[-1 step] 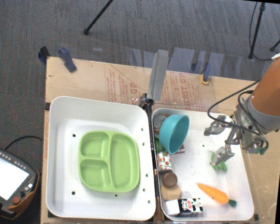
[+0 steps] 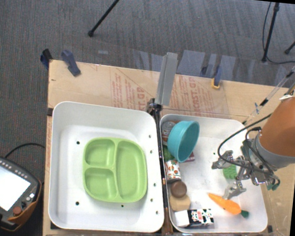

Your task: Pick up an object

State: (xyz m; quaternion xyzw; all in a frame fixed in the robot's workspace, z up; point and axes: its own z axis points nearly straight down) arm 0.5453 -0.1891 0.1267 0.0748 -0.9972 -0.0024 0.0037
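My gripper point(image 2: 227, 177) hangs over the right bin point(image 2: 217, 129), at its right side, with the grey wrist and orange band behind it. Its two metal fingers point(image 2: 221, 162) are spread apart, so it is open. A small green object point(image 2: 230, 171) lies on the bin floor between the fingers, partly hidden by them; whether they touch it I cannot tell. An orange toy carrot point(image 2: 224, 204) with a green tip lies just below the lower finger. A teal bowl point(image 2: 182, 139) leans on its side at the bin's upper left.
A printed can point(image 2: 172, 171), a brown round piece point(image 2: 179, 189), a beige piece point(image 2: 181, 202) and a black-and-white carton point(image 2: 200, 217) line the right bin's left and front edge. The left bin point(image 2: 73, 122) holds a green divided plate point(image 2: 115, 169).
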